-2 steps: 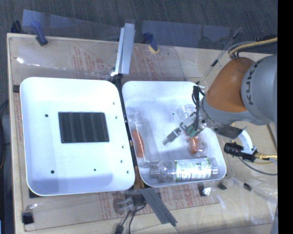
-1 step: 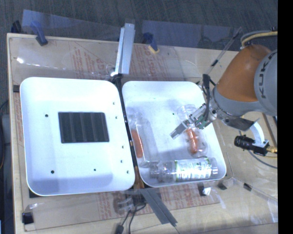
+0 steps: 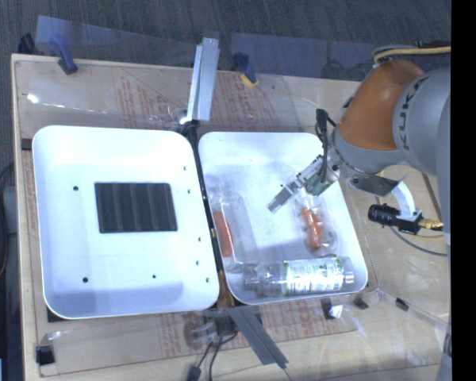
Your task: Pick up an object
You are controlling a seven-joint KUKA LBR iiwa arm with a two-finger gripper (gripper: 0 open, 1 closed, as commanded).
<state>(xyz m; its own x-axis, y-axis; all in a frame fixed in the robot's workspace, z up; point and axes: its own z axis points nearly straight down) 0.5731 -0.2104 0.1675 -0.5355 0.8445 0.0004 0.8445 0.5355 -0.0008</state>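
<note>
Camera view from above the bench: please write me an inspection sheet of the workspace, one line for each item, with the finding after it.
Surface: wooden bench bearing the left bin and the right bin, side by side.
Job's things: in the right bin, a clear plastic bottle lying along the near wall, a clear packet with an orange strip by the left wall, and an orange-filled clear packet under the gripper.
Clutter: dark ribbed rectangle in the left bin.
Gripper: gripper low over the right bin; finger state unclear.
Cables: black cable at the bench's right; yellow cables above the arm.
Surroundings: dark carpet; blue clamps at the far edge.
</note>
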